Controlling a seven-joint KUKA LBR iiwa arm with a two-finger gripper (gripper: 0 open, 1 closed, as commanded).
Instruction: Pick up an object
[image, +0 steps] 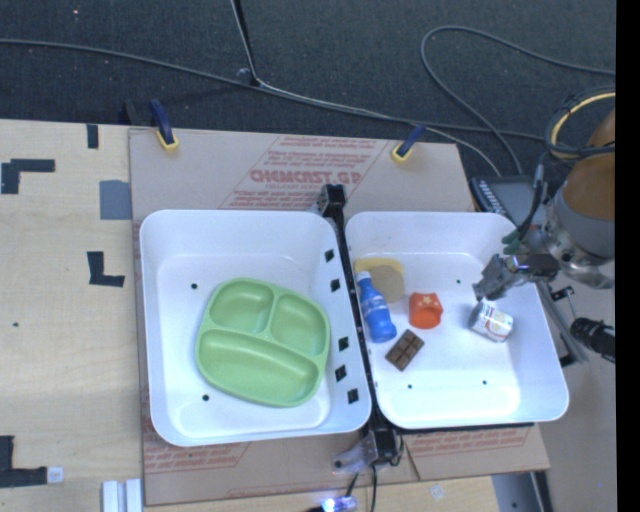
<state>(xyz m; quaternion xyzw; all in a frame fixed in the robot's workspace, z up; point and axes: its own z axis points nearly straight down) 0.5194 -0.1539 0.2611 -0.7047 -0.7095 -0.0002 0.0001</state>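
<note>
Camera view: gripper (492, 287) at right bin's (452, 400) 3 o'clock, just above silver can (492, 321); finger state unclear.

Grey arm (590, 225), orange band above wrist, yellow cable loop, dark metal jaws

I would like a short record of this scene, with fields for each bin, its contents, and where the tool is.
left bin: holds a green divided plate
right bin: holds a blue bottle, a yellow piece, an orange block, a brown chocolate bar, a silver can
tool: over the right bin, just above the silver can
tool contents: nothing visible between its fingers
arm: enters from the right
</note>
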